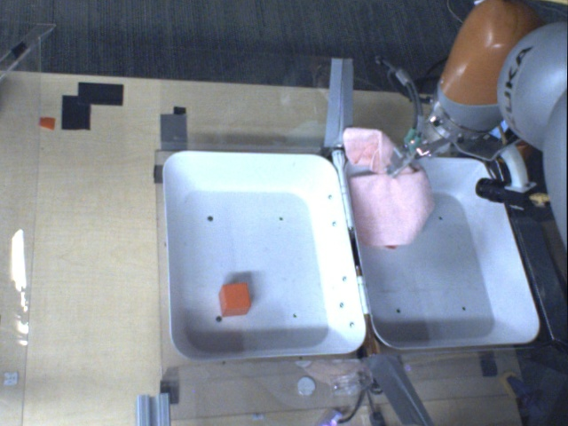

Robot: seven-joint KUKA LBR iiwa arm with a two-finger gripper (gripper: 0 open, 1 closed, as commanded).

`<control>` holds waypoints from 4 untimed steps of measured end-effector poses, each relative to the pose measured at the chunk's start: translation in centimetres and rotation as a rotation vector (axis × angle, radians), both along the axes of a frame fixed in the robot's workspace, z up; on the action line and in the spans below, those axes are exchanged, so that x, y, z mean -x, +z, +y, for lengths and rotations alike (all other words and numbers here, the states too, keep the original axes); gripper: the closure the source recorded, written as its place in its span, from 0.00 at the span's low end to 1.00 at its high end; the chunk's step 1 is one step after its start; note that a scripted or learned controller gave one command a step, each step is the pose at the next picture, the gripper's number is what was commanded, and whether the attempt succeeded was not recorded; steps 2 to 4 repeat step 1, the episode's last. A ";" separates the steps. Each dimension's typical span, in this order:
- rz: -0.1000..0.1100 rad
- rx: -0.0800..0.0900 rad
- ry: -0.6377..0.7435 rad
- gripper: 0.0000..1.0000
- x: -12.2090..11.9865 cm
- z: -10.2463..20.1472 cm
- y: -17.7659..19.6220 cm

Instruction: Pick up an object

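A pink cloth (387, 204) hangs bunched at the far left of the right bin (461, 327). Its upper part rises over the divider between the bins. My gripper (398, 163) is at the cloth's top edge, and its fingers are pinched shut on a fold of the fabric. The arm's orange band (479, 43) sits behind it at the upper right. A small orange block (235, 299) lies on the floor of the left bin (186, 238), toward the near left, far from the gripper.
A grey post (338, 105) stands at the far end of the divider between the bins. Black markers (87, 103) and a small orange tag (46, 123) lie on the bench at the far left. Cables run beside the wrist.
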State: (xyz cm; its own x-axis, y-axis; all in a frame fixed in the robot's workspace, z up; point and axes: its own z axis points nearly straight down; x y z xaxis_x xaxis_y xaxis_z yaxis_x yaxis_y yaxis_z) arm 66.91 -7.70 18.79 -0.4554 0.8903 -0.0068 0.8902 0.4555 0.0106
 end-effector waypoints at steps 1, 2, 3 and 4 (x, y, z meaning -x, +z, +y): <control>0.004 0.000 -0.026 1.00 0.7 1.6 -0.2; 0.004 0.000 -0.026 1.00 0.7 1.6 -0.2; 0.004 0.000 -0.026 1.00 0.7 1.6 -0.2; 0.004 0.000 -0.026 1.00 0.7 1.6 -0.2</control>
